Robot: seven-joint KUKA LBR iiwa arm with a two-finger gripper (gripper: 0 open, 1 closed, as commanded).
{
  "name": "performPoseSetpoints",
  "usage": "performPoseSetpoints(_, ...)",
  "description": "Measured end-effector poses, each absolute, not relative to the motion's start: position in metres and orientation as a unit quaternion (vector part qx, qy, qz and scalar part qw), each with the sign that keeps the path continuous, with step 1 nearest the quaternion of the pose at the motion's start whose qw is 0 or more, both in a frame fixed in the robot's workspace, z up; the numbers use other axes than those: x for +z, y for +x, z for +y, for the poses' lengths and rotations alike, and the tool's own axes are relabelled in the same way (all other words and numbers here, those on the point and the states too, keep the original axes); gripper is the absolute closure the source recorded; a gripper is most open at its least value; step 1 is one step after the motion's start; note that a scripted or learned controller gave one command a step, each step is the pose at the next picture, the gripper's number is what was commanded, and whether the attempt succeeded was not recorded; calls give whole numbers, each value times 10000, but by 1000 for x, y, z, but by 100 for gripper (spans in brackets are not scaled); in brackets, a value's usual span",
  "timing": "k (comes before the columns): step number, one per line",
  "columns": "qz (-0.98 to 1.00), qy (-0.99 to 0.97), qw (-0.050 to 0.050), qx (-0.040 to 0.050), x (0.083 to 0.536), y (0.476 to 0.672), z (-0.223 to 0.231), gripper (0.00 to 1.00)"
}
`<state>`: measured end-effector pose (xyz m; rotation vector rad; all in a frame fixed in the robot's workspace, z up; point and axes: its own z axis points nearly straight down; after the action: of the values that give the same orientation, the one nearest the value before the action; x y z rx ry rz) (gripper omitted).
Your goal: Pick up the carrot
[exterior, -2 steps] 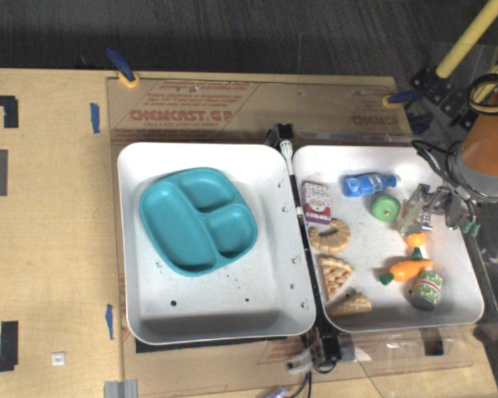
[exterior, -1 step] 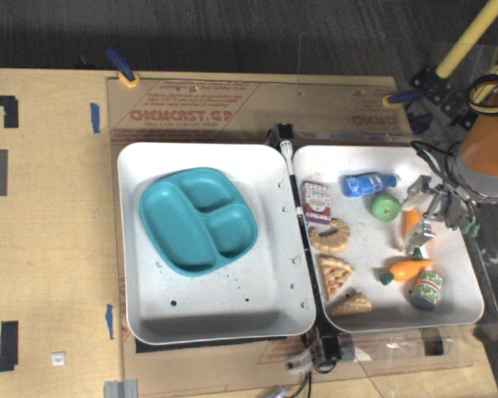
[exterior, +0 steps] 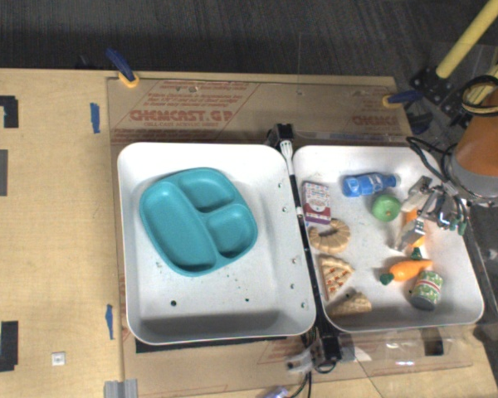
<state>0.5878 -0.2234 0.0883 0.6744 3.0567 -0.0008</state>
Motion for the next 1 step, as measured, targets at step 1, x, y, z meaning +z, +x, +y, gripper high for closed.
performPoseSetpoints(1,9767,2144,132,-10,103,592,-223,100)
